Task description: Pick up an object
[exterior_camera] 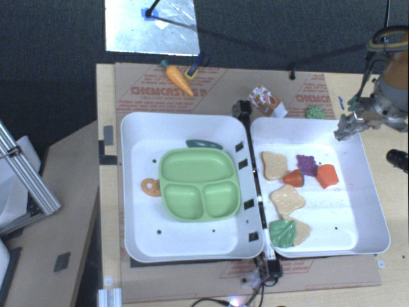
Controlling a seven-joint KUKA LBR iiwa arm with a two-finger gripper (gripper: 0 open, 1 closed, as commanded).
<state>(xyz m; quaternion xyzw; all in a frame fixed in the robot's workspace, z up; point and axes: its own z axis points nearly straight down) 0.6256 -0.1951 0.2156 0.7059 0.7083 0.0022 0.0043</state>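
1. We find the right bin (367, 190) under and left of the gripper (347, 128), which hangs at its far right corner.
2. Toast slice (275, 165), purple piece (307, 165) and orange block (327, 175) lie left and nearer the camera.
3. We cannot tell its opening; nothing seen held.

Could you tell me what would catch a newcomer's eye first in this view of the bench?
Probably the green divided plate in the middle of the left bin. Next, the cluster of toy food in the right bin: bread slices, a purple piece, and an orange block. The arm's hand sits over that bin's far right corner.
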